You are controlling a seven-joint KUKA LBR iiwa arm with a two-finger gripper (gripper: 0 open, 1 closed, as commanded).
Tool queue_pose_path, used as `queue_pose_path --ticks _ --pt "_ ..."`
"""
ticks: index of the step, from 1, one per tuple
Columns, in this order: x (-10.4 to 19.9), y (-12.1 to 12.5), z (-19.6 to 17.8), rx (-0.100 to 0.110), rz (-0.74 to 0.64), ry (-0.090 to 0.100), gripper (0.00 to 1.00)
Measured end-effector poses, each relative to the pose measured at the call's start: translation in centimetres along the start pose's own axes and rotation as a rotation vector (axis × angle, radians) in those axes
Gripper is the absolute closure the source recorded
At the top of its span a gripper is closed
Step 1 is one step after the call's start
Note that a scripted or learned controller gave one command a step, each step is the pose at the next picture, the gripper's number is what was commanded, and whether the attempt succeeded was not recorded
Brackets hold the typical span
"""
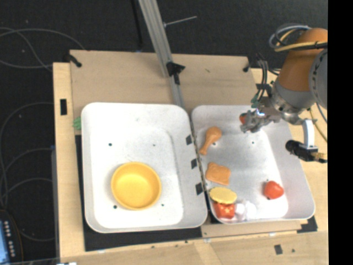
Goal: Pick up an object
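Drumstick (209, 139) lies left of the tool (251, 123), apart; tool's grip state unclear.

Two shallow white bins are counted on the bench, a left bin (99, 126) and a right bin (292, 170). One yellow bowl (135, 185) is seen. One drumstick (209, 138), one toast piece (217, 174), one burger (223, 195) and two red items (273, 190) (225, 210) are counted.
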State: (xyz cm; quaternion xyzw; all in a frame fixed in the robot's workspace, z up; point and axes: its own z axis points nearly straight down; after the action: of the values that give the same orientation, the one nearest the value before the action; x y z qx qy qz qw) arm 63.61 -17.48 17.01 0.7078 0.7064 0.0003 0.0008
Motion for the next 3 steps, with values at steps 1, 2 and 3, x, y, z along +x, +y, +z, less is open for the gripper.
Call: queue_pose_path --ticks 1,2,3 --pt "-0.3 0.4 -4.2 0.0 -0.004 0.0 1.0" --pt "-0.5 0.5 -7.4 -0.003 -0.004 0.0 1.0" --pt "3.6 -0.9 -7.8 0.001 -0.007 0.002 1.0"
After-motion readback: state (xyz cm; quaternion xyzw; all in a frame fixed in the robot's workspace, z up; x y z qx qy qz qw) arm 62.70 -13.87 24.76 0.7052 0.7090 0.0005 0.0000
